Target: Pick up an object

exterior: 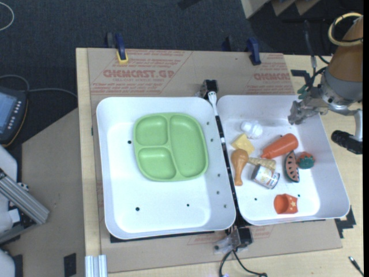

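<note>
The right bin [323, 206] holds several toy items: a carrot [279, 146], a chicken drumstick [238, 164], a yellow cheese wedge [244, 143], a small white piece [251, 128], a can [265, 176], a watermelon slice [292, 167], a green and red ball [305, 161] and a small red cup [285, 203]. My gripper [300, 113] hangs over the bin's far right corner, up and right of the carrot, with nothing seen between its fingers.
In the left bin [115, 201] lies a green three-part plate [170, 146]. Both bins rest on a cardboard sheet [184, 74] held by clamps at the far edge. A dark device [8, 111] stands off the bench at the left.
</note>
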`<state>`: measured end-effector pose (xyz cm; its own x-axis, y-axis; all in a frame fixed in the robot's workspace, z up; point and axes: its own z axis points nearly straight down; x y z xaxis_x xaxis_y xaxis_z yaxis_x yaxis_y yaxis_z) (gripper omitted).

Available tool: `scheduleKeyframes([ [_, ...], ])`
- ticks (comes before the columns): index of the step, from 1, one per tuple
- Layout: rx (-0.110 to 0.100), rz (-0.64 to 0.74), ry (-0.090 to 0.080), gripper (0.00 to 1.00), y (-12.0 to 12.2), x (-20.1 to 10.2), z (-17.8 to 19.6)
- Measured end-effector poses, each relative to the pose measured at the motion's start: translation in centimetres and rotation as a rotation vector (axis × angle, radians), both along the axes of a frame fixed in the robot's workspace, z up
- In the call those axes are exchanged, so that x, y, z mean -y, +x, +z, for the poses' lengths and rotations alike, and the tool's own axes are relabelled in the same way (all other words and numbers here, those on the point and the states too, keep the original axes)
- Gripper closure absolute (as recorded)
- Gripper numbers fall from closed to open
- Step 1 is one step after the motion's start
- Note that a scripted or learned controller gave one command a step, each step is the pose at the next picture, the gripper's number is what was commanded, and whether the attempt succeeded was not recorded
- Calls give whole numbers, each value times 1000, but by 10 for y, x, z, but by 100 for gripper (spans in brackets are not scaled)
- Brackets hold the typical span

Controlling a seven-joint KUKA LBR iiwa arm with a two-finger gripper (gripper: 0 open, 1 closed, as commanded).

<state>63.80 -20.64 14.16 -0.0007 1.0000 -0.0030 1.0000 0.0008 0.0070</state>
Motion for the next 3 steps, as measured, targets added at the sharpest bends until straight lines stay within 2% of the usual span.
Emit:
scheduleKeyframes([
  [1,1,0,0,100,-5,-2,62],
  [2,-1,0,0,100,-4,-2,86],
  [3,-9,2,5,100,-43,-37,96],
])
